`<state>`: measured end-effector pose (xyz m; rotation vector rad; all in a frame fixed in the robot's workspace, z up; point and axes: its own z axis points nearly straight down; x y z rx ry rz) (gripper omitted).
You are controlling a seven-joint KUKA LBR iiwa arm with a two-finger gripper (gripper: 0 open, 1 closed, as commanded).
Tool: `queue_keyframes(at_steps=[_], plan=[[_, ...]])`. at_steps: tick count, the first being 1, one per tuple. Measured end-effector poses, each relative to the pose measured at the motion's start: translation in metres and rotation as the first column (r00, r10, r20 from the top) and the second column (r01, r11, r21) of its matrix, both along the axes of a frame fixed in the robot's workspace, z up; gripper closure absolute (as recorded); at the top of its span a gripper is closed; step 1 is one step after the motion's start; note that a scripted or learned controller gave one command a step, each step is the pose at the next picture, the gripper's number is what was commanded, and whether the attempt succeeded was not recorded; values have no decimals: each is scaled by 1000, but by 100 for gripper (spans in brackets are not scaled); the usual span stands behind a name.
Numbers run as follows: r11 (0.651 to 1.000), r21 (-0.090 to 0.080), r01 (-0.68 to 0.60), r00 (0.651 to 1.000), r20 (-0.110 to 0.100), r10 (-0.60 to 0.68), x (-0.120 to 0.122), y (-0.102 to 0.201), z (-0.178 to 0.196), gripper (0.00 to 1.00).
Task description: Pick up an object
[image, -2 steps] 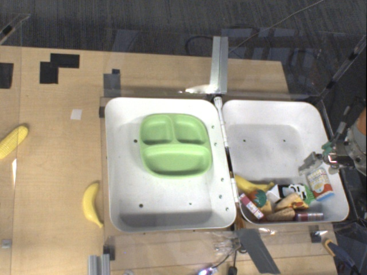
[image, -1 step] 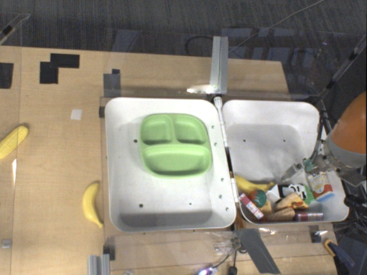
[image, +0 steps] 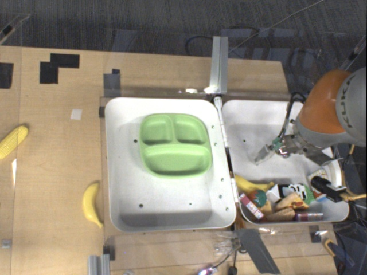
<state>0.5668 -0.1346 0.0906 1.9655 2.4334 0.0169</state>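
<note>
While a heap of small objects point(image: 281, 202) is left untouched along the near edge of the right bin point(image: 252, 119), the tool point(image: 265, 153) is seen poised over bare white floor in the middle of that bin, with nothing between its fingers; whether they are spread or closed cannot be told from above. A yellow banana point(image: 252, 184) is shown at the heap's left end, beside a red-capped item point(image: 250, 205) and other packets pressed together. For a clean pick, one piece at the heap's edge would best be singled out, the banana being the least crowded, and approached from directly above. The grey arm point(image: 338, 113) is extended in from the right, its orange band point(image: 320, 107) above the wrist, the wrist angled down and leftward. A green divided plate point(image: 174, 144) is seen in the left bin point(image: 120, 171), on the counter point(image: 51, 171).
</note>
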Motion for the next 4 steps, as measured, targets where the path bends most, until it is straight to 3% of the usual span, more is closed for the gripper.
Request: queue_keyframes(at_steps=[1, 2, 3, 4], plan=[[998, -4, -56, 998, 4, 56, -74, 16, 1, 0], [998, 0, -58, 998, 8, 58, -71, 18, 13, 100], [995, -1, -99, 995, -10, 99, -18, 57, 137, 100], [995, 0, 97, 995, -13, -97, -6, 37, 63, 100]])
